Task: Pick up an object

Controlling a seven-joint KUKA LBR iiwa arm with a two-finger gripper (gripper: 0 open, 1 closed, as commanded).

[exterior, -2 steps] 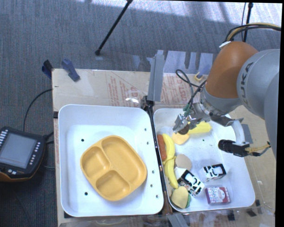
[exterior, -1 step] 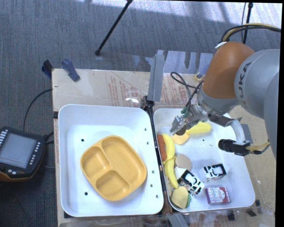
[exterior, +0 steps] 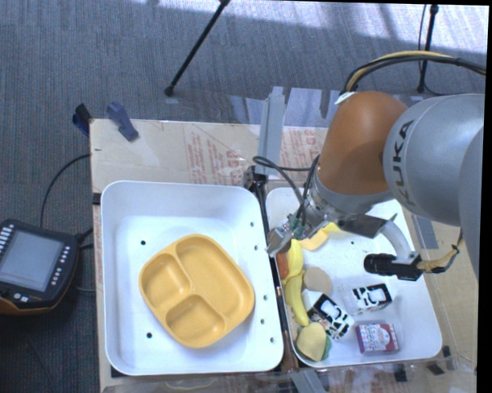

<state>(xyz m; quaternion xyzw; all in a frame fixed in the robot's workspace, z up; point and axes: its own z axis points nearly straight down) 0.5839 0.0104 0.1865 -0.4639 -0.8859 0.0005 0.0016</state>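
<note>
gripper [exterior: 289,233]: hanging low at the right bin's [exterior: 423,319] left wall, above the banana [exterior: 296,292].
left bin [exterior: 120,227]: holding a yellow divided plate [exterior: 196,290].
near end: a small red packet [exterior: 377,337] lying there.

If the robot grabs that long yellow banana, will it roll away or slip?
The banana is curved and lies flat in the right bin, so it probably won't roll far. Its smooth, toy-like skin may slip in the pincer. It lies close among other items, so a push would likely nudge them.
</note>
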